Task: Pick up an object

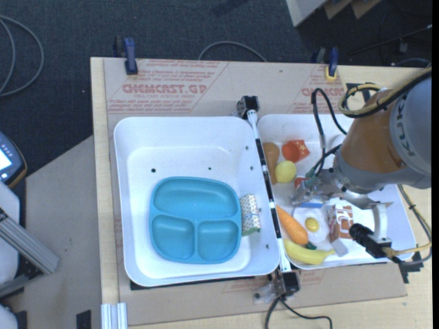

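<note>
The arm (384, 142) reaches in from the right, its pincer (312, 190) pointing down.

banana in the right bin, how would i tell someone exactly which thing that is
Start at the right white bin, under the arm. Go to its near edge, by the divider between the two bins. The banana lies there, a curved yellow piece just below the orange carrot; the yellow lemon farther back is round, not curved.
</note>
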`<move>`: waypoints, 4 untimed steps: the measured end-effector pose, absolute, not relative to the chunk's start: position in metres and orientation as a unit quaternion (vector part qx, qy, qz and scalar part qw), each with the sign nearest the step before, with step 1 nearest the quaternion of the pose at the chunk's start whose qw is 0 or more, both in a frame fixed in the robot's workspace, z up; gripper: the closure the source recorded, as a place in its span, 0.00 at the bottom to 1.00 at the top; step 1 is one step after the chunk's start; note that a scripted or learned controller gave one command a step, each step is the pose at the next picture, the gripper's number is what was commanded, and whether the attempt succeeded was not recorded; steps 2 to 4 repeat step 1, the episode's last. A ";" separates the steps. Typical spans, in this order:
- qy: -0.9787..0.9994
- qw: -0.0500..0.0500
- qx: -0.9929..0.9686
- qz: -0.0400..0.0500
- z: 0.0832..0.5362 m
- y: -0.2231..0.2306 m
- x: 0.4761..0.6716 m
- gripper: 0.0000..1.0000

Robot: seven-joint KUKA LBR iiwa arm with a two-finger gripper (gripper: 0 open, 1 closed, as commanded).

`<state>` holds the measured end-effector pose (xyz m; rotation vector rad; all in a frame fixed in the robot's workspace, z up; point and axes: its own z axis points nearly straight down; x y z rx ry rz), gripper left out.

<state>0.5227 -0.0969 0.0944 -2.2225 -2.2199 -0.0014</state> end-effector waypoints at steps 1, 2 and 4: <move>-0.710 -0.003 -0.704 -0.005 0.190 -0.028 0.546 1.00; -0.710 -0.003 -0.704 -0.005 0.190 -0.028 0.546 1.00; -0.710 -0.003 -0.704 -0.005 0.190 -0.028 0.546 1.00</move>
